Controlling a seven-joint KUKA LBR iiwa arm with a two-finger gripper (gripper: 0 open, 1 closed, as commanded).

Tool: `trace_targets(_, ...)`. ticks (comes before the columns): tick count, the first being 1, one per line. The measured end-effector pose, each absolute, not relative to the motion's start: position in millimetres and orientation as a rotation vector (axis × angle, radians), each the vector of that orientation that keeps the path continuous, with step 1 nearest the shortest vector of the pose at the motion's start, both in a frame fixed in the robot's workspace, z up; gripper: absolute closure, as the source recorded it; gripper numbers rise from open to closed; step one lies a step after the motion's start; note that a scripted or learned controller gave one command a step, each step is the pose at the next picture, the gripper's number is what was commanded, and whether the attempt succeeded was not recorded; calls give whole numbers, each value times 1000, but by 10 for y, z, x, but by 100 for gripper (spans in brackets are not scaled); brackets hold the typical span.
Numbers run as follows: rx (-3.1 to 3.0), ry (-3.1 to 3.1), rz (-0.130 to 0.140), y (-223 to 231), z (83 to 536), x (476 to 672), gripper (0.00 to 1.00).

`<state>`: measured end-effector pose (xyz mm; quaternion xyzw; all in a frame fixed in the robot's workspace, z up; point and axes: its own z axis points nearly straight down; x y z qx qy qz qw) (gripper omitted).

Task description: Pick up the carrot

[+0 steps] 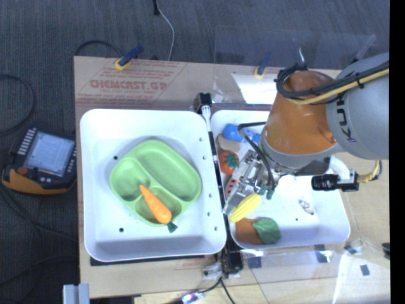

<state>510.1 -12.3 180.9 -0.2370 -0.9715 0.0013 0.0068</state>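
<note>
The carrot (155, 204) lies in the left bin (95, 233), resting on the green divided plate (161, 170) near its lower edge, while the pincer (248, 181) hangs over the left part of the right bin (329, 230), just past the wall the two bins share. So the carrot sits to the camera's left of the pincer and a little lower in the picture, with that wall between them. Its long axis runs on a slant, thin tip up-left, thick end with the green stub down-right. Whether the pincer is apart or together cannot be told; the yellow corn (245, 206) just below it looks close, not held. Counted: one carrot, one plate, two bins, one arm; a strawberry (229, 160) and a brown-and-green item (261, 230) share the right bin.
</note>
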Motion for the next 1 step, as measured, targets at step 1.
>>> trace_targets(1,-733,-3060,6,-795,1839,5667,0)
